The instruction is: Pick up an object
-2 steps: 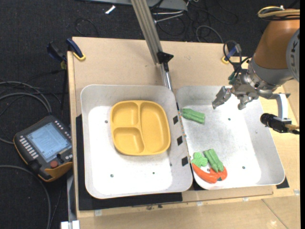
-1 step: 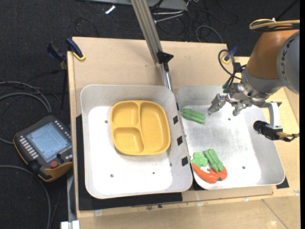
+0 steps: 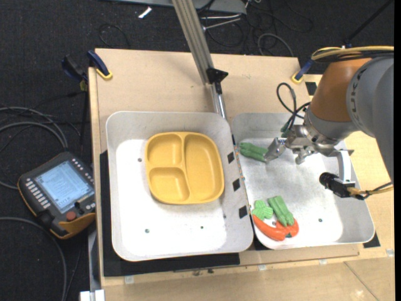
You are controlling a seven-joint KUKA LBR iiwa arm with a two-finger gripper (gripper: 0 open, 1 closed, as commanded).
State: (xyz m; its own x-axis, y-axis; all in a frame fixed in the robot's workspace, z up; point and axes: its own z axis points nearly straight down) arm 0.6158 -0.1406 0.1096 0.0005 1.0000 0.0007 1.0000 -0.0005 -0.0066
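Nearest the desk's front edge, in my right bin (image 3: 351, 231), a carrot (image 3: 276, 226) lies against the bin's front-left corner, its green top pointing back. Beside it, the left bin (image 3: 125, 231) holds a yellow tray (image 3: 185, 167) with three compartments. Further back in the right bin lies a green pepper (image 3: 252, 151), close to the wall between the bins. My gripper (image 3: 285, 148) hangs just beside the pepper's right end, one fingertip seemingly touching it. I cannot tell whether my jaws are wide or narrow, and nothing shows between them.

The risk, as I judge it: the pepper is small and near the dividing wall, so closing off-centre could nudge it leftward against the wall, or let it slip out. Pushing down could jam a finger on the bin floor.

Open room lies to the right and toward the front, on bare bin floor. Leftward the wall is close.
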